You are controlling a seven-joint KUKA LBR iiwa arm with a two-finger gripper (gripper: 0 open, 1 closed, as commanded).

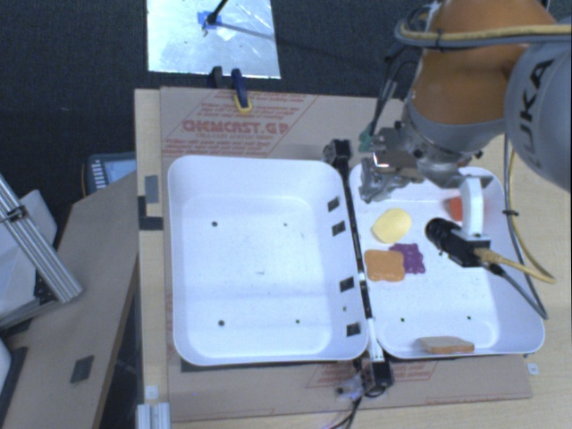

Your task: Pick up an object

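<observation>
Item 1, yellow piece (pixel 391 224): loose in right bin (pixel 487 304), just beside pincer (pixel 379 184), camera side. I judge pincer hangs there to take it. Pincer opening: I cannot tell. Orange piece (pixel 384 264), purple piece (pixel 411 256): just past yellow. Tan block (pixel 444 345): well apart.

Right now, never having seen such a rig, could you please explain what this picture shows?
This is one camera fixed above a bench, looking down at a slant. The grey and orange machine is a robot arm reaching in from the right; its gripper hangs over the far part of the right bin, near a yellow piece. That bin also holds an orange piece, a purple piece, a tan block at the near edge and a reddish piece partly hidden. The left bin sits alongside. Whether the gripper holds anything, I cannot tell.
</observation>
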